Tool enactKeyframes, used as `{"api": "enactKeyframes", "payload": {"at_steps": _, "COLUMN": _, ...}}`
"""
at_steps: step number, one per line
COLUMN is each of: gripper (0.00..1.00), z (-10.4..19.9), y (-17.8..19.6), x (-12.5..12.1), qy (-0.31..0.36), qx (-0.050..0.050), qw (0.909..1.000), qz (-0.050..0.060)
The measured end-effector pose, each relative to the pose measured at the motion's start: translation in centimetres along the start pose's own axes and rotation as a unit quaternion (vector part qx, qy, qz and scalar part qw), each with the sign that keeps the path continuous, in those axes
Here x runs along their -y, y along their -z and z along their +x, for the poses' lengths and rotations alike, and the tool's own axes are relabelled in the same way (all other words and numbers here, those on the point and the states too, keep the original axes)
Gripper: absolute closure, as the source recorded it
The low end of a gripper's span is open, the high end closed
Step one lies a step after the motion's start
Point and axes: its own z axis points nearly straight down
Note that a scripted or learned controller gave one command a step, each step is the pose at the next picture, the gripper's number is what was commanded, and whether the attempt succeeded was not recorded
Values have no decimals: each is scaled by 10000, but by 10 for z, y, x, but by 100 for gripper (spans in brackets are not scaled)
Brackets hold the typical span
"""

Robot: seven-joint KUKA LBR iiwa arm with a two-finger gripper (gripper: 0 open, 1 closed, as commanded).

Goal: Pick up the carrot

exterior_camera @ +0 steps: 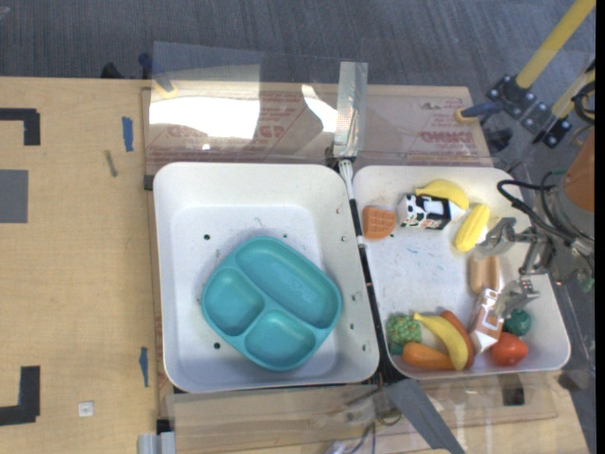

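The carrot (425,356) is an orange tapered piece lying flat along the front wall of the right bin (558,348), just below a banana (448,335) and a green broccoli (404,330). My gripper (510,265) hangs over the right side of that bin, up and to the right of the carrot and well apart from it. Its fingers (498,235) are spread open, with nothing held between them. A pinkish sausage (483,274) lies just left of the fingertips.
The right bin also holds a tomato (508,349), a small carton (487,316), a yellow corn-like piece (471,227), a second banana (444,193), a cow toy (424,211) and an orange waffle piece (379,222). A teal divided plate (271,301) sits in the left bin (180,253).
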Motion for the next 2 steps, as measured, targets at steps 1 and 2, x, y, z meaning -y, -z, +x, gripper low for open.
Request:
{"api": "enactKeyframes", "payload": {"at_steps": 1, "gripper": 0, "z": -77, "y": -110, "x": 22, "qy": -147, "qx": 49, "qw": 9999, "qz": 15}}
{"api": "enactKeyframes", "payload": {"at_steps": 2, "gripper": 0, "z": -74, "y": -114, "x": 57, "qy": -196, "qx": 27, "qw": 9998, "qz": 10}}
